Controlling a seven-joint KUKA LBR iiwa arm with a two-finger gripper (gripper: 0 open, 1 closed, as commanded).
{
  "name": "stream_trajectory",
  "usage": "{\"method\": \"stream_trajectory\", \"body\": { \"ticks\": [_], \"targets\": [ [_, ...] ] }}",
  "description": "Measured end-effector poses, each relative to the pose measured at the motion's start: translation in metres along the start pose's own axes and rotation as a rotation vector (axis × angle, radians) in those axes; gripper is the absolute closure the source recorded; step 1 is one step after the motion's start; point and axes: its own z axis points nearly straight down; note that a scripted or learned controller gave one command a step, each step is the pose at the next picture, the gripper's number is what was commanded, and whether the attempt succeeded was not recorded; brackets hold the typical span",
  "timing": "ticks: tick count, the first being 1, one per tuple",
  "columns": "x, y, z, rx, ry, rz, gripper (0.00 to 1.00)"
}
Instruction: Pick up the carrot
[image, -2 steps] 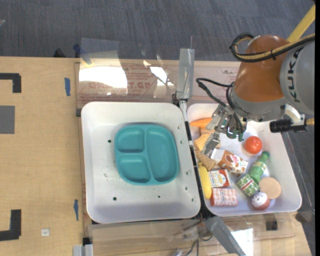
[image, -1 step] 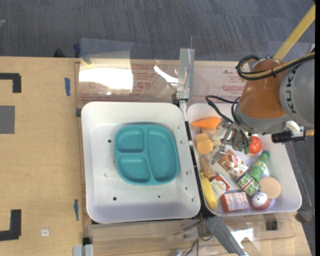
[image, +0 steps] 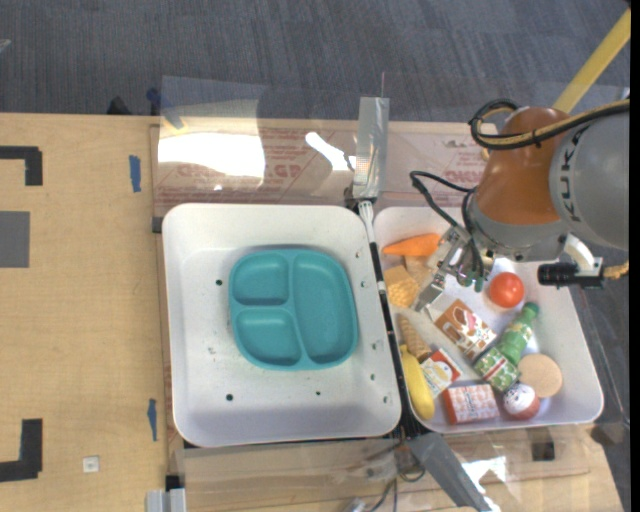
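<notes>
Orange carrot (image: 412, 244) lies at the upper left of the right bin (image: 590, 385), just beside the divider. The gripper (image: 447, 272) hangs near it, slightly lower and to the right, among a waffle (image: 402, 291), a tomato (image: 506, 289) and a small box (image: 464, 326); whether its fingers are spread or pressed together cannot be told. The teal plate (image: 293, 307) sits in the left bin (image: 190, 330). Step in hand: approach. The next move calls for shifting up-left over the carrot before descending.

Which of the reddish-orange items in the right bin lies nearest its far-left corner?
The long tapered orange carrot, up by that corner; the round red tomato sits farther right.
</notes>
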Motion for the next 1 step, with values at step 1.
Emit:
{"method": "stream_trajectory", "body": {
  "ticks": [1],
  "targets": [
    [-0.0112, 0.0022, 0.0003, 0.003, 0.002, 0.041, 0.0]
  ]
}}
